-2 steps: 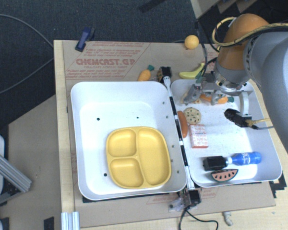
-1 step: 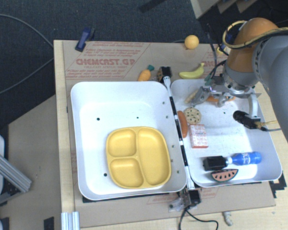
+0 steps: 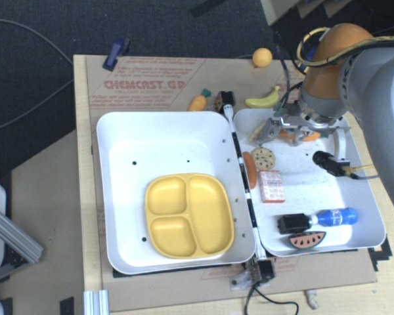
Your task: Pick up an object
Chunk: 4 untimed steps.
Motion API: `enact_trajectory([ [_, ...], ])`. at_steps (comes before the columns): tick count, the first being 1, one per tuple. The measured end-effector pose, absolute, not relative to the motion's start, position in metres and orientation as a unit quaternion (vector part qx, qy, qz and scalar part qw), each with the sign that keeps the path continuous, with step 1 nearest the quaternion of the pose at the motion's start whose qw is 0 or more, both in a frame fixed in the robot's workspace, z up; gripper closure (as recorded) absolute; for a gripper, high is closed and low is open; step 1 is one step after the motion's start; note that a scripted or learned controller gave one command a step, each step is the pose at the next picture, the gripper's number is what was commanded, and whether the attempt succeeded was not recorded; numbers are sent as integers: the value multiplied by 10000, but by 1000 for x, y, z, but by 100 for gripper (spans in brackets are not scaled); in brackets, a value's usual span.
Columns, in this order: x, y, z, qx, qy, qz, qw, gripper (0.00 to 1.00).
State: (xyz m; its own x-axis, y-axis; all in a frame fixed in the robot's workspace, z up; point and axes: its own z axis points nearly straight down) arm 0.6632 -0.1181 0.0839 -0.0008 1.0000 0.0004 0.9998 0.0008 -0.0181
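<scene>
The left bin (image 3: 121, 176) carries 1 yellow divided plate (image 3: 189, 214) with 3 compartments, set toward the near edge. The far half of that bin's floor is bare white.

In the right bin (image 3: 374, 223), a watermelon slice (image 3: 306, 239) lies against the near wall. Just beyond it a blue bottle (image 3: 318, 220) lies on its side, black cap toward the divider between the 2 bins. Past the bottle, open floor runs across the bin's middle and right side.

A pink packet (image 3: 272, 187) lies flat near the divider, and a sausage (image 3: 249, 168) lies along the divider rim. A round cookie (image 3: 263, 156) sits just beside the sausage's far end.

At the far end of the right bin the claw (image 3: 287, 130) is low over the floor, with the grey arm (image 3: 374, 77) reaching in from the right. An orange piece (image 3: 302, 136) lies right at the claw. I cannot tell whether the claw is open, closed or gripping that piece. A small brownish thing (image 3: 258, 132) lies just left of the claw, near the bin's far-left corner.

Beyond the bins, on the surface (image 3: 85, 176), a banana (image 3: 262, 99) lies just past the right bin's far rim. An orange toy (image 3: 198, 102) and a black thing (image 3: 226, 99) lie near the far end of the divider. An orange ball (image 3: 262, 58) sits at the far edge, and a blue clip (image 3: 115, 54) at the far-left corner.
</scene>
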Motion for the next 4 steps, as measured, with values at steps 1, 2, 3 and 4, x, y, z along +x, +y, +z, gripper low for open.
enact_trajectory([
  [1, 663, -101, 84, -7068, -7074, 63, 57, 0],
  [2, 664, -98, 83, -7074, -7068, 50, 49, 0],
  [3, 664, -94, 83, -7075, -7067, 48, 45, 0],
  [4, 664, -100, 83, -7075, -7066, 38, 49, 0],
])
